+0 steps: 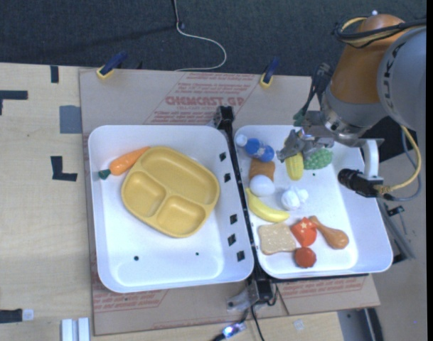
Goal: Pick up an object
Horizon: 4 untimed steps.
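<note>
Two shallow white bins side by side on a cardboard-covered bench (pixel 131 94). Left bin (pixel 102 212): a yellow divided plate (pixel 170 190) sitting at a diagonal, plus a carrot (pixel 125 161) just off its upper-left corner, tip pointing up-right, green end down-left. Right bin (pixel 358 219): pretty crowded with toy food. Grey arm with the orange band coming in from the right, pincer (pixel 296 148) down over the upper part of the right bin, right on top of a small yellow corn cob (pixel 294 166). Cob's long axis roughly vertical in frame, top end tucked up under the pincer, lower end pointing toward the near side of the bin. Honestly can't tell if the pincer is open, closed, or actually gripping the cob, too much dark hardware bunched together there. Green lumpy thing (pixel 318 158) touching the cob's right side. Blue-and-white item (pixel 255 148) to the left near the divider, brown piece (pixel 262 170) and a white egg (pixel 262 185) below that. Further down: banana (pixel 266 209) curving down-right, white ball-ish thing (pixel 293 198), bread slice (pixel 276 239), two tomatoes (pixel 303 233), and a drumstick (pixel 330 234) lying diagonal.
</note>
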{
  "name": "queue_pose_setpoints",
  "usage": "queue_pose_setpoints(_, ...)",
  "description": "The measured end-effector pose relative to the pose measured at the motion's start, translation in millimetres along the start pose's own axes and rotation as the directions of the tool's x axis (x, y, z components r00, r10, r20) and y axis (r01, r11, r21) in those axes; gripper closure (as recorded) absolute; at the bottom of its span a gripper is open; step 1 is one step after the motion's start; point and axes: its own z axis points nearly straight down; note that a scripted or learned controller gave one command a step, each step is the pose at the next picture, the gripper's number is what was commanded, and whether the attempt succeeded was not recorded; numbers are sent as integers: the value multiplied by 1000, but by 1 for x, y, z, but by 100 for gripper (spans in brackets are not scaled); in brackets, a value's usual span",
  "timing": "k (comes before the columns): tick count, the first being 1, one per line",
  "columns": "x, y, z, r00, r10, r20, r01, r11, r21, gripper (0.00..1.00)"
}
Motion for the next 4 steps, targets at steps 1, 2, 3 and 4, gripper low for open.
queue_pose_setpoints(1, 31, -54, -5, 1000, 0, 0, 0, 1000, 0, 100)
queue_pose_setpoints(2, 50, -104, -14, 1000, 1, 0, -1, 1000, 0, 100)
queue_pose_setpoints(3, 59, -102, 2, 1000, 1, 1, -1, 1000, 0, 100)
queue_pose_setpoints(4, 58, -104, 0, 1000, 1, 0, -1, 1000, -2, 100)
